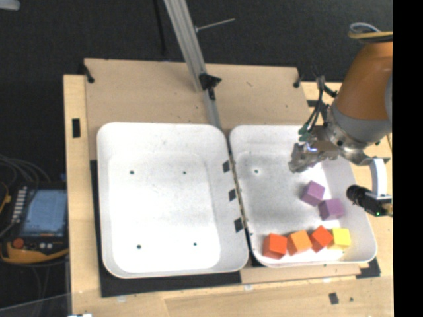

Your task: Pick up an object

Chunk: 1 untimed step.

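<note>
My gripper (301,160) hangs over the upper middle of the right bin (264,144), with nothing seen between its fingers. Two purple cubes lie below and to its right: one (313,193) close under it, the other (331,208) a little farther right. Along the bin's front wall runs a row of blocks: a red-orange one (275,245), an orange one (299,241), a red one (322,237) and a yellow one (342,236).
The left bin (165,197) sits beside the right one, split by a ridge with black clips (232,193). A grey metal pole (192,51) slants up from the bench's back. Bare bin floor lies left of the gripper.
</note>
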Motion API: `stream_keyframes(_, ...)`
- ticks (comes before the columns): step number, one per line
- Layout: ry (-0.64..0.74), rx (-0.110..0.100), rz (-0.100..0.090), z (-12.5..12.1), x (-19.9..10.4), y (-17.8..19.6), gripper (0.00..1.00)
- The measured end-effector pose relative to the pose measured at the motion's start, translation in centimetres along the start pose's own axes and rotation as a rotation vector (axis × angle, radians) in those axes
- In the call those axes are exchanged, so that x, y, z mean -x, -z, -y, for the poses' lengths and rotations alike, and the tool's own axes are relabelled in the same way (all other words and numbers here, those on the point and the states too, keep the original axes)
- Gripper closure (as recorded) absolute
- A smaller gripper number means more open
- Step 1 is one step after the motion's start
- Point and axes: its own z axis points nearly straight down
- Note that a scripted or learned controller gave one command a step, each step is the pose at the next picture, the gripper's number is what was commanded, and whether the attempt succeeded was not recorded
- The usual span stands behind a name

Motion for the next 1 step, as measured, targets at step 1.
stream_keyframes(1, 0.000, -0.004, -0.001, -1.42, -4.87, -1.54, 1.00)
